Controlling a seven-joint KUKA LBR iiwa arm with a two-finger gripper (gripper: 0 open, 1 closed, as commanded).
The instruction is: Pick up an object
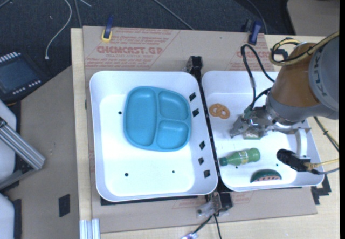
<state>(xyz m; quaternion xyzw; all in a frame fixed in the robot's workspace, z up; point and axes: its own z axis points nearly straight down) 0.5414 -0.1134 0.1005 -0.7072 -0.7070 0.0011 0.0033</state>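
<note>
Right bin [232, 89]: bottle [241, 157] lies on its side, long axis roughly left-right in view and slightly tilted. The narrow dark-green end points left toward the divider, the paler body right. It sits in the near half of the bin, apart from the walls.

Hand [249, 127] is over the same bin's floor, just up-view of the bottle and not touching it. Can't tell how far open it is: it reads as a grey metallic blur. Nothing visibly held.

Ring [219, 110], brown, lies flat to the left of the hand, near the divider.

Slice [266, 176], dark green with red, lies against the bin's near rim, right of the bottle. Its lower edge is hard to separate from the rim.

The arm [294, 84] covers the bin's right side, so what lies under it is hidden.

Left bin [108, 124]: blue divided plate [156, 118], three compartments, lying flat in the far half.

Both bins sit on the table [161, 43].
</note>
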